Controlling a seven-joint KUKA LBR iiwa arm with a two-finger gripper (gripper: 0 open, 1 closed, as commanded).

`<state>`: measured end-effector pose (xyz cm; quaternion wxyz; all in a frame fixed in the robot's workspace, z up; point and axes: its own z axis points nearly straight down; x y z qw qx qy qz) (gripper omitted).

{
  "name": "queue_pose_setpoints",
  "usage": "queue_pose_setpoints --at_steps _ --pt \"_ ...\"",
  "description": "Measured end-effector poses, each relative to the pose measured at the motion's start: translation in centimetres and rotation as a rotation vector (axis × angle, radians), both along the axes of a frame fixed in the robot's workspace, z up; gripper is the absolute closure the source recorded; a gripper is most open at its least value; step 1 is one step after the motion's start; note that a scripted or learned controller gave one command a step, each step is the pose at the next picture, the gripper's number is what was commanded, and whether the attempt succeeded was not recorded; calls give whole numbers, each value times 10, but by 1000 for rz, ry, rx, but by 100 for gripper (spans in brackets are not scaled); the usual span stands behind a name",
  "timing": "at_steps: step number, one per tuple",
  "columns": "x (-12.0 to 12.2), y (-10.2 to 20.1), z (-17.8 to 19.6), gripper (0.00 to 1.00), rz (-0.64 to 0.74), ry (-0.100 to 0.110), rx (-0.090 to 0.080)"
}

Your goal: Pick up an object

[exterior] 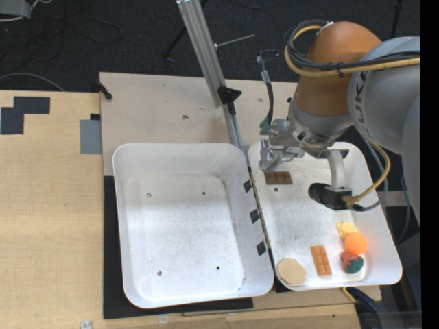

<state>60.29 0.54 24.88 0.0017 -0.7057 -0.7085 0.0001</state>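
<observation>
One brown chocolate-bar piece [278, 178] lies just beneath your jaws, which hang over the right bin [302, 218]; I cannot tell how they stand. You look poised in approach; next, descend squarely over it.

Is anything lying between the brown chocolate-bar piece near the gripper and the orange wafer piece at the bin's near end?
No. In the camera view, bare white bin floor separates the chocolate piece from the orange wafer.

Two white bins [185, 225] side by side on bench [158, 108]
</observation>
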Motion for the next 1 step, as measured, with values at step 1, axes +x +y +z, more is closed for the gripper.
queue_pose_setpoints --at_steps 1 --pt "-1 57 -1 100 1 0 0"
